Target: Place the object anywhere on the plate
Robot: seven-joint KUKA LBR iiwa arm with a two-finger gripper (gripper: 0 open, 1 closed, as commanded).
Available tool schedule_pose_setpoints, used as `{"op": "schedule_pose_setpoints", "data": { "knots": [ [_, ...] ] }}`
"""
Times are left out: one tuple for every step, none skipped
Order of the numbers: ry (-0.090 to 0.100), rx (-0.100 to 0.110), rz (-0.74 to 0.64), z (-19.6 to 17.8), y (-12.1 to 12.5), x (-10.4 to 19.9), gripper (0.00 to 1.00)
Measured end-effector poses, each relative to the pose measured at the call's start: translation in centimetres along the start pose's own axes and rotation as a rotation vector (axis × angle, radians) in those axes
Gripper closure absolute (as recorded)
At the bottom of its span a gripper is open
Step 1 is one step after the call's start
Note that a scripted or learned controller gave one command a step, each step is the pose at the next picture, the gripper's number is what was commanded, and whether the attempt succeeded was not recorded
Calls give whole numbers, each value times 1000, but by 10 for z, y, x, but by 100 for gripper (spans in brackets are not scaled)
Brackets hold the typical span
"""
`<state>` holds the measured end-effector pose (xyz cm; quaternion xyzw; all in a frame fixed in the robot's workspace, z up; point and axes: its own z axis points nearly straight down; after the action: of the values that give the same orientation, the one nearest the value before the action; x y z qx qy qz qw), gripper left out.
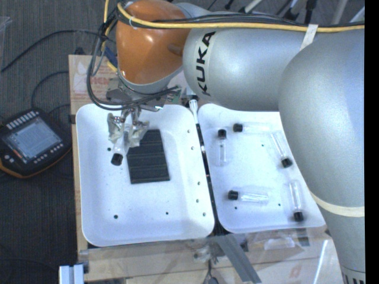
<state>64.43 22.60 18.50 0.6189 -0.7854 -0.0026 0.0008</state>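
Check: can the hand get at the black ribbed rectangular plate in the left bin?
Probably yes: the hand sits just beside the black ribbed rectangular plate, whose top lies bare.

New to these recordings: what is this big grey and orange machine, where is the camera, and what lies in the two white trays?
The grey machine with the orange band is a robot arm, reaching in from the right. One fixed camera looks down at a slant on two shallow white bins. The arm's gripper hangs over the left bin, beside a black ribbed rectangular plate. A clear vial with a black cap sits right at the gripper; whether it is gripped I cannot tell. Five more such vials lie scattered in the right bin. A handheld control unit with a screen lies off the bench, left.
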Motion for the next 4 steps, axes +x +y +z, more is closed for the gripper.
{"op": "schedule_pose_setpoints", "data": {
  "knots": [
    [-3,2,-154,-50,-24,-5,100],
    [-5,2,-402,-223,-24,-7,100],
    [-5,1,-863,-245,-22,-14,100],
    [-6,1,-1194,-245,-22,-14,100]
  ]
}}
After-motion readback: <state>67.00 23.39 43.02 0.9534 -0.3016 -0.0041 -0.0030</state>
